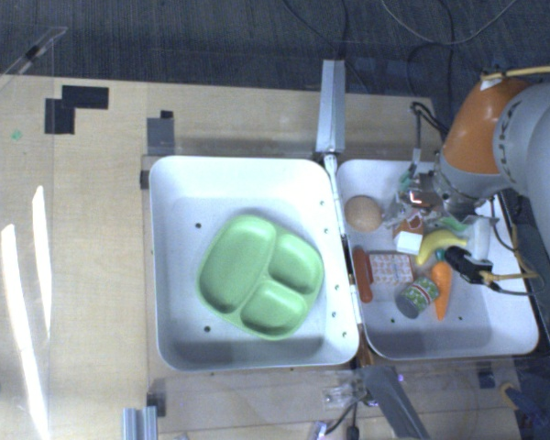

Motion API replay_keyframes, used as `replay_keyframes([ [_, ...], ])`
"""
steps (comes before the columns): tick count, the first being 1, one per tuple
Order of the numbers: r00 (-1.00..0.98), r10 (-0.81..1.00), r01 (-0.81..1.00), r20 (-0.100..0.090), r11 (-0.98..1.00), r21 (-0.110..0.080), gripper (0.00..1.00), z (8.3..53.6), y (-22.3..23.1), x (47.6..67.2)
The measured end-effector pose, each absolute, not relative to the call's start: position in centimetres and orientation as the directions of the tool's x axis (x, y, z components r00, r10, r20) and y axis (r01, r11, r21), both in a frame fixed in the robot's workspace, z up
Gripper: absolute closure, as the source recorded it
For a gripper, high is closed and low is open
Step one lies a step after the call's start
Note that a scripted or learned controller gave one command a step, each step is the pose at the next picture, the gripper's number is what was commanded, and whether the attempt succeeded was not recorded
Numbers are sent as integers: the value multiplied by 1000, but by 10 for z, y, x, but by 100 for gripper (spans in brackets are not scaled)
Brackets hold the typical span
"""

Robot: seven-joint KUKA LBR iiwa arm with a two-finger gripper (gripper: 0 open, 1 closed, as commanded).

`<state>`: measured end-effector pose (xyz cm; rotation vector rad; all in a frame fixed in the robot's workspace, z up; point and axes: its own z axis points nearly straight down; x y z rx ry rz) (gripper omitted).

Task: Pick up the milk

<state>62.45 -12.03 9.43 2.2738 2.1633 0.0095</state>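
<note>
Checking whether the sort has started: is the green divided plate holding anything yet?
Empty. The green divided plate lies flat in the left bin, all three compartments bare.

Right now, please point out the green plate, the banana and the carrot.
Green plate [261,275], camera view, on the ridge where its compartments meet.
Banana [437,243], camera view, on the middle of its yellow curve.
Carrot [442,295], camera view, on the middle of its orange body.

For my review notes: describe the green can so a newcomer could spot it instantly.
Look in the right bin, among the toy groceries. The green can lies tilted near the bin's front, right of the patterned packet and left of the carrot; it is the only cylinder there.
</note>
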Motion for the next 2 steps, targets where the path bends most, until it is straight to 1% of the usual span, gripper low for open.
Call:
replay_keyframes([
  [1,373,928,928,0,-373,-6,100,116,-102,579],
  [2,381,925,925,-2,-381,-1,100,182,-75,640],
])
